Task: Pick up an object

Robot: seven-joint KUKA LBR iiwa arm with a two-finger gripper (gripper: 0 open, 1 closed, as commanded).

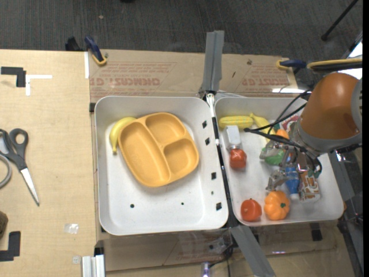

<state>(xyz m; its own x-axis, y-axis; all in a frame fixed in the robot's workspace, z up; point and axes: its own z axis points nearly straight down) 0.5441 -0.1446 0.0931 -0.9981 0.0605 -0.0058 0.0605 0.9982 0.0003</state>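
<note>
The right bin (262, 100) holds a jumble of small toys. A yellow corn cob (235, 120) lies at its far left, with a small white block (233, 136) and a red fruit (237, 158) just below it. At the near edge sit a red tomato (251, 210) and an orange pumpkin (277, 205). My gripper (283, 169) hangs low over the right half of this bin, under the orange wrist band (330, 111). It is among a green piece (270, 152), a blue piece (292, 183) and a red-and-white packet (309, 188). Cables and clutter hide its tips.
The left bin (155, 212) holds a yellow divided plate (158, 149) with a banana (118, 130) tucked behind its left rim. Scissors (20, 160) lie on the wooden bench far left. A grey bar (213, 62) runs between the bins at the back.
</note>
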